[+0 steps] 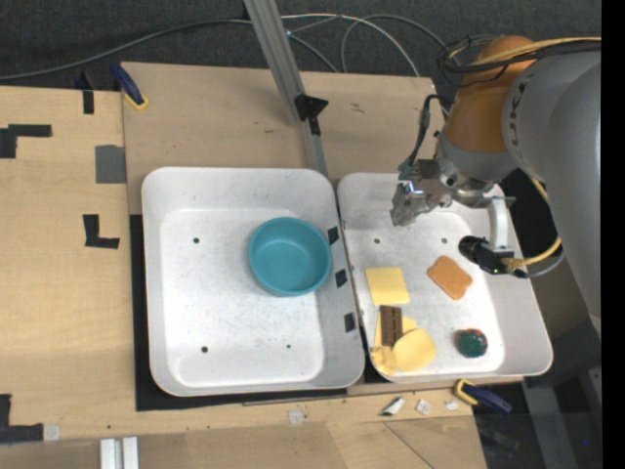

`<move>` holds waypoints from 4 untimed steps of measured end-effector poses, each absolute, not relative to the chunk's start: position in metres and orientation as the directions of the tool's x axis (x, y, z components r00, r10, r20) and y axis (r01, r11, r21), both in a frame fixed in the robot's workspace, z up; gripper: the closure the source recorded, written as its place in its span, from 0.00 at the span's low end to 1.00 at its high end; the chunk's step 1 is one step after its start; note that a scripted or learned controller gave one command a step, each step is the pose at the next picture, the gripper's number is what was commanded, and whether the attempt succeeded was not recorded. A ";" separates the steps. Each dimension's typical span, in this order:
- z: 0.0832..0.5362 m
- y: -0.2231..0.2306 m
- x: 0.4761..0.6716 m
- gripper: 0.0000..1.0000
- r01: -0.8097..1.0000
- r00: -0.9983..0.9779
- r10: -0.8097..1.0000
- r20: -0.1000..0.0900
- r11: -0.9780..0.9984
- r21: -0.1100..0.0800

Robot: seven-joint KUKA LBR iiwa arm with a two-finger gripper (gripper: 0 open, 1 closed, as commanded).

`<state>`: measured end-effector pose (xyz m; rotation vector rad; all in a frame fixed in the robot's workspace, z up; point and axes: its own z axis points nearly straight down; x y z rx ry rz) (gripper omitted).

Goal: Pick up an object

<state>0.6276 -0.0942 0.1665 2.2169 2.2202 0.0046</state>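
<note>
Pincer [405,208] sits over the upper part of the right bin [518,364], near that bin's left wall; whether it stands apart or together cannot be told from this slant, and nothing shows between its tips. Arm [547,96] enters from the right, orange band [483,101] just above the wrist. All places below are taken from the right bin. Inside it, centre-right: an orange block [449,277], below and right of the pincer, apart from it. Centre-left: a yellow square [387,285], lying flat, below the pincer. Touching the square's lower edge: a brown bar [390,326], which lies over a yellow rounded piece [410,350] at the bin's lower left corner. Lower right of the bin: a small dark green round object [472,342], apart from the others. A black cylindrical part [479,252] hangs over the bin's right half, just above the orange block. Left of the right bin, touching along the shared edge: left bin [166,360], with a teal bowl [288,255] upright near its centre. Both bins rest on the bench [68,291].
</note>
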 end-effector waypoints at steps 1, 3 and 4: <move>0.220 -0.094 0.629 1.00 1.000 -0.002 1.000 -0.001 0.002 0.004; 0.229 0.019 0.617 1.00 1.000 -0.007 1.000 0.002 0.007 0.000; 0.225 0.073 0.616 1.00 1.000 -0.007 1.000 0.001 0.007 -0.002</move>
